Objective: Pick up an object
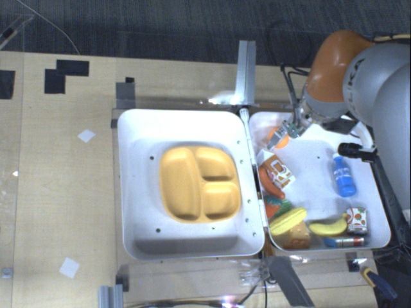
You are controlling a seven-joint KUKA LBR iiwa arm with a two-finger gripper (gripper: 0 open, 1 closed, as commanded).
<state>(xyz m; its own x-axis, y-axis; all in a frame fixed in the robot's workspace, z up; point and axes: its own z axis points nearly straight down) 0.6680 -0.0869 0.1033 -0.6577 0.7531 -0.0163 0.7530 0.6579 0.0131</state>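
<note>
Bins sit side by side on my counter. From the overhead camera I see the grey arm's gripper [287, 133] low in the right white bin's [321, 151] far left corner, touching a small orange-and-green item [277, 137]; whether it is gripped I cannot tell. A blue bottle [344, 177] and yellow banana [332, 226] lie apart. The left bin [138, 172] holds a yellow divided tray [198, 183]. I judge nothing lifted yet.
</note>
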